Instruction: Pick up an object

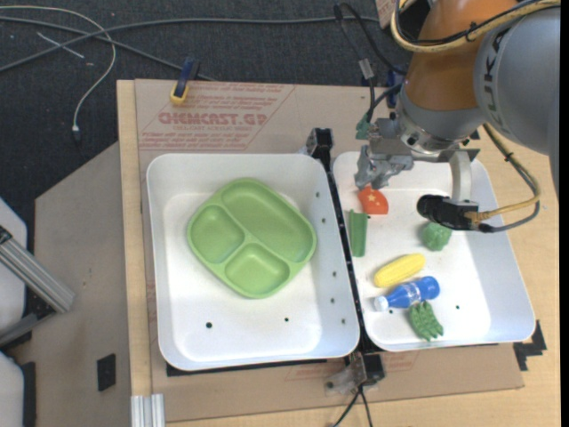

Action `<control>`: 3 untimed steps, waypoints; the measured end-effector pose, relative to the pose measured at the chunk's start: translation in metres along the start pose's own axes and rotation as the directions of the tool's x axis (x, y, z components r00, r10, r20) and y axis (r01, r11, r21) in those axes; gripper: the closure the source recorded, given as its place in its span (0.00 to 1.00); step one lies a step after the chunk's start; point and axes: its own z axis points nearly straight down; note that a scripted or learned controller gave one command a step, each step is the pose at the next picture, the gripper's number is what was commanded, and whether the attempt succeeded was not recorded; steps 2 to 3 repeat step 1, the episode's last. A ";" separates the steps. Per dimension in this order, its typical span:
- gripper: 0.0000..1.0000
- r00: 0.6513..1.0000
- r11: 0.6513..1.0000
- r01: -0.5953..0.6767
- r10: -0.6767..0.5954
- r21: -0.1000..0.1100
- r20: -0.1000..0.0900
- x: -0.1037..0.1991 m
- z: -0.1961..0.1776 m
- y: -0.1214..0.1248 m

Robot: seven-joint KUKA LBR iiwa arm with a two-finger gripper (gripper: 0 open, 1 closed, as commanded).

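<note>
My gripper hangs over the back left part of the right bin, directly above a small orange-red object that lies just below its tip. I cannot make out whether it touches that object. Further pieces lie in the same bin: a long green piece along the left wall, a yellow corn cob, a blue bottle, a dark green leafy piece and a light green lump.
A green divided plate lies in the left bin. A black part with a yellow cable hangs from the arm over the right bin. A black clamp sits at the back between the bins.
</note>
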 end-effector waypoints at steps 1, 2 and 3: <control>1.00 1.000 1.000 0.001 -0.001 -0.001 -0.001 0.059 -0.004 -0.015; 1.00 1.000 1.000 0.001 -0.001 -0.001 -0.001 0.059 -0.004 -0.015; 1.00 1.000 1.000 0.001 -0.001 -0.001 -0.001 0.059 -0.004 -0.015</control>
